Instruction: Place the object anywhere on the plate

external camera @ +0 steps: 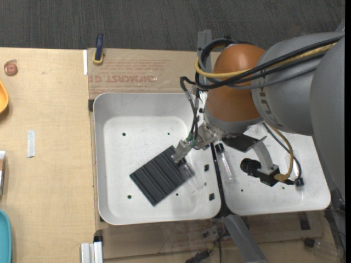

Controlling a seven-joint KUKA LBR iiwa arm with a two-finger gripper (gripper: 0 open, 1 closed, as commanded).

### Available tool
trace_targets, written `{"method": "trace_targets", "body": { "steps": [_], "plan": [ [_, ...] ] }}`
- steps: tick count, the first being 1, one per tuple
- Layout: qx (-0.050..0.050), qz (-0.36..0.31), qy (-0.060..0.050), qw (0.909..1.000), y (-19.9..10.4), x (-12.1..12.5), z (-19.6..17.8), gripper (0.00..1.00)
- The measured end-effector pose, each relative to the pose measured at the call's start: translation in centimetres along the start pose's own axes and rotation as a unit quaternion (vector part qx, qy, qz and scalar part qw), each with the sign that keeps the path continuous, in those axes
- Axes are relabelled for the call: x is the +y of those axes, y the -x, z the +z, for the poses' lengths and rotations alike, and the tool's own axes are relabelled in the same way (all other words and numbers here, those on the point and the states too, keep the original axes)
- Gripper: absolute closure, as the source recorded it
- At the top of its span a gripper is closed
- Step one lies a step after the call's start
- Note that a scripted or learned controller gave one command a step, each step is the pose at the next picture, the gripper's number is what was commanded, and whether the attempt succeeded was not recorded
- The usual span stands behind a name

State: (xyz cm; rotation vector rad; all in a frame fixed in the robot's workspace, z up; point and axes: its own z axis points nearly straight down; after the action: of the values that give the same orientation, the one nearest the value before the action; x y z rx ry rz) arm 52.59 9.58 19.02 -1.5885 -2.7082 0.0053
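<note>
You see the grey arm (285, 92) over the left white bin (109, 147), where the dark ribbed plate (158, 175) lies flat and looks stiff. The tool (181, 153) hangs at its upper corner; you cannot tell if it is wide or narrow. A small clear piece (192, 181) just beside the plate is probably light and slippery; take it by its sides.

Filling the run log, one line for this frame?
gripper: at corner of dark ribbed plate | plate: in left bin | held object: unclear
</note>
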Motion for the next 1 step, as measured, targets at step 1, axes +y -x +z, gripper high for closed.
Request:
{"method": "trace_targets", "body": {
  "steps": [1],
  "plan": [
    [0.0,0.002,-0.001,1.0,0.17,-0.06,-0.77,1.0]
  ]
}}
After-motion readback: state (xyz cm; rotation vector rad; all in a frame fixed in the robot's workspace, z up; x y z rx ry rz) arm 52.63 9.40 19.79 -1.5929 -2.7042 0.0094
